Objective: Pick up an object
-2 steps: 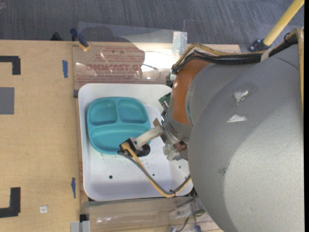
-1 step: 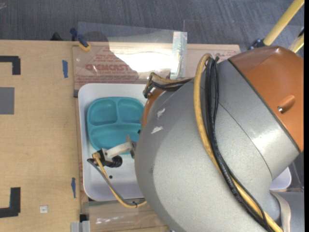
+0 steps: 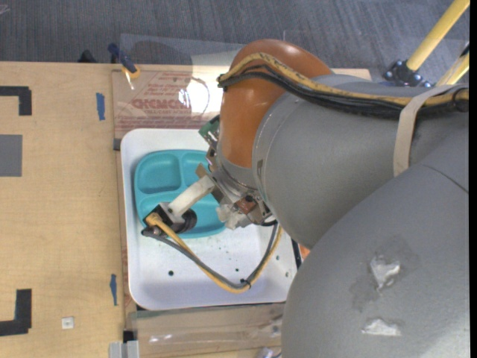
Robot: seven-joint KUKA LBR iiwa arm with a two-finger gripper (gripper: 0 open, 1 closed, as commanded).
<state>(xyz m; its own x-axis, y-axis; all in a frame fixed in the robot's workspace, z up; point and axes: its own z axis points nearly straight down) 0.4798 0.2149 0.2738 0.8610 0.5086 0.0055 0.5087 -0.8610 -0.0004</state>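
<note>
Camera view is looking down at a slant on a tan bench (image 3: 52, 200), where a white bin (image 3: 201, 278) is sitting. A teal tray (image 3: 168, 171), divided into compartments, is lying flat in the far left part of the bin, near its left wall. The grey arm (image 3: 335, 177) is reaching in from the right, its orange band (image 3: 250, 110) bulging over the bin's far edge and hiding the bin's right side from me. The gripper (image 3: 235, 213) is hanging at the tray's near right corner. I cannot tell whether it is open, closed or gripping anything. Small dark specks are dotting the bin's bare floor.
</note>
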